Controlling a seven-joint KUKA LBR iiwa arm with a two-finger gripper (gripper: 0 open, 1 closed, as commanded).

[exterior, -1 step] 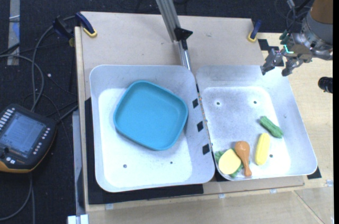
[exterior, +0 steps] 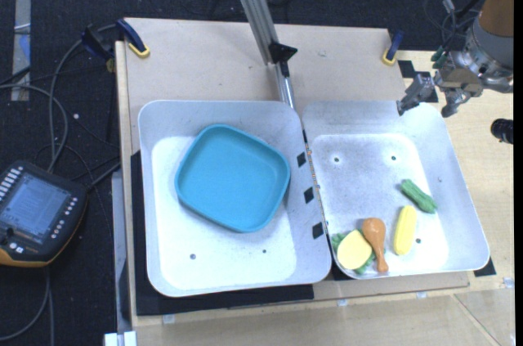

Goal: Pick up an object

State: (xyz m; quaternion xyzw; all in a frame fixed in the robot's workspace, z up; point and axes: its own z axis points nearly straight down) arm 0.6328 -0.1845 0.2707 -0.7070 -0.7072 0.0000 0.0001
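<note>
Camera view — pincer (exterior: 431,98) fingers apart, holding nothing; blue rounded-square plate (exterior: 233,177) glossy.

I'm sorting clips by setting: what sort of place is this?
Probably a robotics lab: a grey arm's two-finger gripper over two shallow white bins of toy food, a handheld control pendant and loose cables on dark carpet.

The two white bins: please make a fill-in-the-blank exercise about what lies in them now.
1. The blue plate lies in the ____ bin.
2. The yellow corn cob lies in the ____ bin.
3. The gripper hangs with ____ jaws.
4. The green pickle lies ____ the gripper than the drumstick does.

Missing words: left; right; open; nearer
</note>
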